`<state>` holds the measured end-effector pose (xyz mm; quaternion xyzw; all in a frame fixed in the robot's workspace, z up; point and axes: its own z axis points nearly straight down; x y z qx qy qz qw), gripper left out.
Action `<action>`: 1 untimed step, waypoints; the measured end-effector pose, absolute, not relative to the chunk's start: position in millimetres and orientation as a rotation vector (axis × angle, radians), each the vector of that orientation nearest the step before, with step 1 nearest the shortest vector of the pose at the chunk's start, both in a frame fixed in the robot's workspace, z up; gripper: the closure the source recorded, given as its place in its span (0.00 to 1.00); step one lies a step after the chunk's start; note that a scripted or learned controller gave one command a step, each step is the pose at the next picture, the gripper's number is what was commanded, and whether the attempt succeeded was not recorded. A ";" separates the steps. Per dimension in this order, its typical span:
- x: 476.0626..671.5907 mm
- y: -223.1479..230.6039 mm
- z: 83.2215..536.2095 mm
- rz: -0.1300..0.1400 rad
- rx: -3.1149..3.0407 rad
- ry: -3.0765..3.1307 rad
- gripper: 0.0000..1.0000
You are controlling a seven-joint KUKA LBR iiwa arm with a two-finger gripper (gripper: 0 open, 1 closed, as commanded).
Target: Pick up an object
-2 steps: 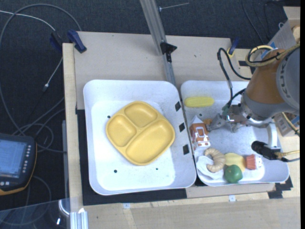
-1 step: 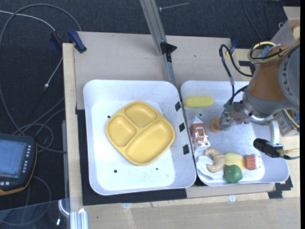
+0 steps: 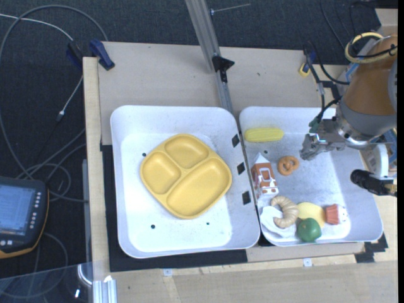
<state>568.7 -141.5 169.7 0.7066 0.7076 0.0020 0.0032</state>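
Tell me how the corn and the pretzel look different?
The corn is yellow, long and lies sideways near the right bin's far edge; the pretzel is brown, small, rounded and twisted, lying nearer the bin's middle. The corn is the bigger one. Both are toy foods resting loose in the same bin.

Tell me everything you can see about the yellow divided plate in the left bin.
The yellow divided plate looks like smooth moulded plastic, with rounded corners and a raised rim. Ridges split it into three compartments: two smaller ones toward the far-left side and one larger one toward the near-right, all holding nothing. It lies flat and right side up, turned at an angle to the bin's edges, roughly in the middle of the left bin. It rests on the bin's floor, and nothing else touches it.
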 end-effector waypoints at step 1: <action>567.8 -145.2 214.5 0.005 2.216 2.219 1.00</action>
